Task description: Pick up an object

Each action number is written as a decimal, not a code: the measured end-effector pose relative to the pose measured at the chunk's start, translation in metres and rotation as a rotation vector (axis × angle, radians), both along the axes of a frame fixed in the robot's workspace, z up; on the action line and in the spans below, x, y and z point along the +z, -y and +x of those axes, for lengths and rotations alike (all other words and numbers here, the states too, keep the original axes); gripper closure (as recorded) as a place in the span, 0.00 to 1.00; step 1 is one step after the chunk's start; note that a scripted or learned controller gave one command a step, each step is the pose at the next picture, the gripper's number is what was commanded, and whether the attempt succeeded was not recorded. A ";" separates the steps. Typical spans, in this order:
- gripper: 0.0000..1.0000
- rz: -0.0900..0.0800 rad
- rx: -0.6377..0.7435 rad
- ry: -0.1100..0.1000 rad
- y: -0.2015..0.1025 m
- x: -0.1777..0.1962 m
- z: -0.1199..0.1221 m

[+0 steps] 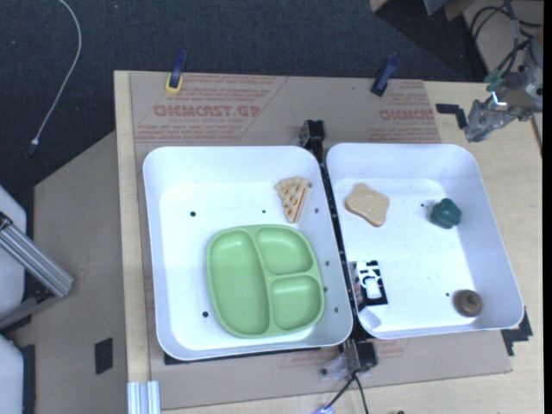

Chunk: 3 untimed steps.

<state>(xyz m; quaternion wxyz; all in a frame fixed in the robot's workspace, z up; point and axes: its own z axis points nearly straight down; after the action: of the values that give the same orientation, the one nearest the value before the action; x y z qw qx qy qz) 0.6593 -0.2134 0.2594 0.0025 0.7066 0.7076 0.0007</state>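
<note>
Nearest the camera, at the bottom edge of the view, a tangle of cables [345, 378] trailed off the bench [129, 231] below the seam where the two white bins met. Above it the left bin [164, 231] carried a green divided plate [263, 280] in its lower middle and a wedge of toy waffle [292, 197] toward one o'clock from the plate, close to the shared wall. The right bin [492, 231] held the likelier targets: a tan toy bread slice [368, 204] at its upper left, a small teal object [445, 213] to the three o'clock side of the bread, and a small brown round piece [467, 302] down near the five o'clock corner. The gripper [490, 110] hung well outside the bins at about one o'clock in the view, above the bench beyond the right bin's far corner, touching nothing and holding nothing; how far it was open could not be told at that size and angle. From there the risks looked plain: the brown piece sat close to the bin wall, which could block a finger, the bread lay flat and low and might slip a pinch, and the rounded teal object might squirt sideways.
</note>
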 end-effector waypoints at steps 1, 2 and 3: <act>1.00 0.004 0.004 -0.005 -0.052 0.005 0.002; 1.00 0.005 0.005 -0.007 -0.110 0.004 -0.007; 1.00 0.005 0.004 -0.007 -0.171 0.001 -0.011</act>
<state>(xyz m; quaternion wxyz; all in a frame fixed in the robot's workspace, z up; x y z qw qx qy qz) 0.6479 -0.0423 0.2602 -0.0016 0.7051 0.7091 -0.0002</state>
